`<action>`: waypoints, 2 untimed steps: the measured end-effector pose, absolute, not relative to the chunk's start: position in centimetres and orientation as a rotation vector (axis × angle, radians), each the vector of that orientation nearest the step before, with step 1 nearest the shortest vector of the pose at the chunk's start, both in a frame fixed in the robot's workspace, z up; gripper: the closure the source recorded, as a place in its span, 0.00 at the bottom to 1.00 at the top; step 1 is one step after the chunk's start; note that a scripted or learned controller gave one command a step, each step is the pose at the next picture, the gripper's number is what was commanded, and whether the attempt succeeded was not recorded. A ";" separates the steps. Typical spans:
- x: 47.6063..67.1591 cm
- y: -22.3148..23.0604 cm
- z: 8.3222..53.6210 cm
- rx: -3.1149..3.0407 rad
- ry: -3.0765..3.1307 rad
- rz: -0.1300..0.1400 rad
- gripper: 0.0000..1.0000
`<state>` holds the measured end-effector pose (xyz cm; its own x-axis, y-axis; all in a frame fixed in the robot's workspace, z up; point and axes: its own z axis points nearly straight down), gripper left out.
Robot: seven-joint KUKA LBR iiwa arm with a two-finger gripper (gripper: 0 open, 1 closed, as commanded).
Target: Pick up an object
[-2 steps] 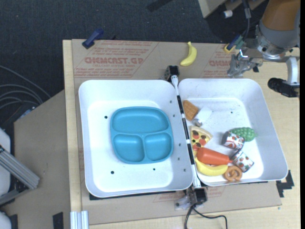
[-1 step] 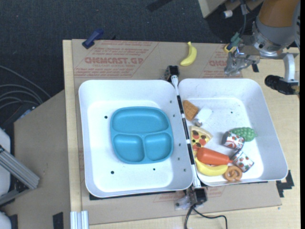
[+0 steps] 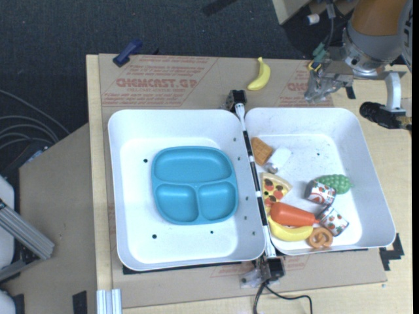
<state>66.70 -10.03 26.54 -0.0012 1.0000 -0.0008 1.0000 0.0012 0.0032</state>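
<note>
Nothing picked yet, we reckon. Gripper point(image 3: 319, 90) hangs above right bin's point(image 3: 366, 150) far rim; can't tell its state. Toys — carrot point(image 3: 292, 214), pizza point(image 3: 275, 188), grapes point(image 3: 334, 183) — sit in bin's near end. Whole grab left.

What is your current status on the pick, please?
Gripper above right bin's far rim, holding nothing visible. Toy food piled at near side. Nothing in the way.

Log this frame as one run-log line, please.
gripper: above bench behind right bin, holding nothing seen | toys: in right bin | blue tray: left bin | banana: on bench
</note>
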 end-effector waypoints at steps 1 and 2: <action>66.7 -8.1 26.3 2.221 2.224 -0.001 1.00; 66.7 -6.0 26.4 2.221 2.224 -0.002 1.00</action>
<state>66.66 -5.99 26.36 -0.0011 1.0000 0.0005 1.0000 0.0011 -0.0020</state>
